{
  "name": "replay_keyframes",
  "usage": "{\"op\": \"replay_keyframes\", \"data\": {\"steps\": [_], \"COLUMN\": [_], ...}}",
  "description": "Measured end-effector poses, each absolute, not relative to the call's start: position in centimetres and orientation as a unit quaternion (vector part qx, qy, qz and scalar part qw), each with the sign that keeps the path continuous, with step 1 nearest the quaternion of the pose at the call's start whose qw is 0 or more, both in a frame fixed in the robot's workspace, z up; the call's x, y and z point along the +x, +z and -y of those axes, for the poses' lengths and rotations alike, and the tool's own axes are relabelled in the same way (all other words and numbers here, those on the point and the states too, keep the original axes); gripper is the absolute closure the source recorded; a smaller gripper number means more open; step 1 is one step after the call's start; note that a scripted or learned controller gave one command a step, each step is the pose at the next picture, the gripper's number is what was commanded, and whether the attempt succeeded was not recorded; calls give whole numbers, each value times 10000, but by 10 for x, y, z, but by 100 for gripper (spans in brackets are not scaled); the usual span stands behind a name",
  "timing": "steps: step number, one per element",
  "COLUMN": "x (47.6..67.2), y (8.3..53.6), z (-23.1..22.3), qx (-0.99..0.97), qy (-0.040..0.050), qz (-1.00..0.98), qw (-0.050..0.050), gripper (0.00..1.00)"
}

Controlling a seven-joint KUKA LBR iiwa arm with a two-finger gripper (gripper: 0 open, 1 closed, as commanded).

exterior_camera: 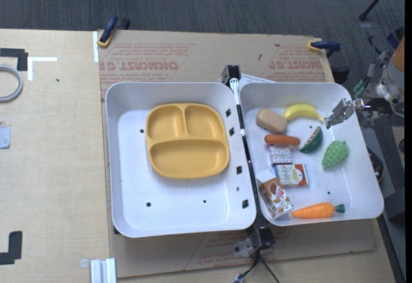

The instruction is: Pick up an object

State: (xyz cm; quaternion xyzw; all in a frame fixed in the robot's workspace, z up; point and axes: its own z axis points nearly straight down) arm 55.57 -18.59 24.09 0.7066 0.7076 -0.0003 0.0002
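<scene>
The right bin [370, 195] holds several toy foods. A yellow banana [302, 111] lies at the back, with a tan bread roll [271, 121] to its left. Below them sit a red sausage [282, 140] and a watermelon slice [313, 140]. A green bumpy fruit [335, 154] rests toward the right wall. Three small printed cartons [291, 175] lie in the middle and front, and an orange carrot [315, 211] is along the front wall. My gripper [337, 114] hangs over the bin's back right, just right of the banana and above the green fruit, with nothing seen in it.
The left bin [129, 198] holds a yellow divided plate [188, 140]. Black clips run along the divider [239, 146] between the bins. The arm's wrist [386, 92] stands over the right bin's far right rim. Cardboard lies under both bins.
</scene>
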Motion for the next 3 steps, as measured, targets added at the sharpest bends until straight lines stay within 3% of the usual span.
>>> {"op": "replay_keyframes", "data": {"steps": [1,2,3], "x": [572,572,572], "y": [92,102,102], "z": [213,216,213], "qx": [7236,7244,7238], "qy": [33,14,26], "qz": [-6902,-6894,-6900], "qw": [-36,-10,-41], "gripper": [0,100,0]}}
